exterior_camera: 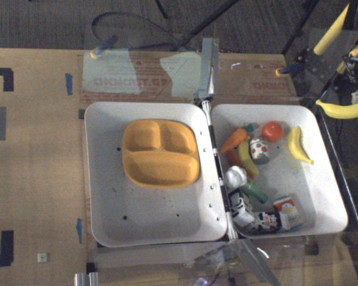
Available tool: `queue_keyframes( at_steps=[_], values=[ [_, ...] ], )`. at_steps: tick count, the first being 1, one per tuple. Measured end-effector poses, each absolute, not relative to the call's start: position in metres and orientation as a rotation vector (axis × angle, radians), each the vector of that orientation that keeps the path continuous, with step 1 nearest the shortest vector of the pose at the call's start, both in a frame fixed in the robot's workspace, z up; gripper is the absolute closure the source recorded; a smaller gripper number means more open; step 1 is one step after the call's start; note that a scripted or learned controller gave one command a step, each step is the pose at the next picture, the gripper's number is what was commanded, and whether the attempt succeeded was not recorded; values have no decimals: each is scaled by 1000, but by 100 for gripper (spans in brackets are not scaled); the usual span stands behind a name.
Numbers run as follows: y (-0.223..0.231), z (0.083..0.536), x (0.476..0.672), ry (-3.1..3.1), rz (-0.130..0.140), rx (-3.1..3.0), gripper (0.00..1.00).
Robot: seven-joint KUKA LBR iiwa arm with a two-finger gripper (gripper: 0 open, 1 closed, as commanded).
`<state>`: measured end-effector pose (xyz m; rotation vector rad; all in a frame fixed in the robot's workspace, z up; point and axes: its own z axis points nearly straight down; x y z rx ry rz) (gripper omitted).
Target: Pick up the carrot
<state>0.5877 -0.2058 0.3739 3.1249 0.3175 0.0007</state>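
The carrot (234, 139) is orange with a small green top and lies at a slant in the right bin (322, 177), close to the bin's left wall near the back. A yellow banana-like piece (247, 159) and a small white can with a red label (259, 151) touch or nearly touch it on its front right side.
In the right bin also lie a red tomato (272, 130), a yellow banana (298, 145), a silver-capped item (235, 176), a green-handled piece (255, 191), cow-patterned cartons (250, 216) and a red-and-white box (286, 210). The left bin (107, 213) holds an orange divided plate (161, 153).
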Motion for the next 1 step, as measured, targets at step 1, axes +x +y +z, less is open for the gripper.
queue_keyframes(
  at_steps=[1],
  values=[
    [-205,384,589,322,2,3124,100]
  ],
)
